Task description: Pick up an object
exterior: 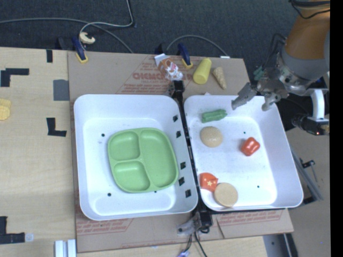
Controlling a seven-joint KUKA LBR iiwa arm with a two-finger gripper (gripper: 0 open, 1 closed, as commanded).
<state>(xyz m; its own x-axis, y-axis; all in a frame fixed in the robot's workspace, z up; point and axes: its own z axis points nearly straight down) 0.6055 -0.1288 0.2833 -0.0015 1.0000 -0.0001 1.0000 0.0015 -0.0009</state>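
Above the far right corner of the right bin [278, 138], my gripper [253, 100] hangs with its two dark fingers [241, 99] spread wide apart and nothing between them. One finger reaches over the bin's far rim and the other sits toward the right wall. Nearest to me, just to my left and a little nearer the camera, a green bean-shaped piece [214, 115] lies flat on the bin floor. Beyond it on the same side rests a pale round bun [211, 137], and below me a red pepper [250, 146] lies near the right wall, apart from the bun. Well away, at the bin's near edge, a red tomato [208, 181] and a tan disc [225, 194] sit touching each other. Behind me and to my left, outside the bins on the cardboard of the counter [32, 143], a yellow cylinder [202, 71] and a small beige cone [220, 77] lie close together, with a small wrapped packet [168, 66] farther left. Farther still, across the divider, the left bin [91, 111] carries a green three-section plate [142, 159] tilted slightly on its floor. My arm [306, 42] comes in from the right, its orange band above the grey wrist.
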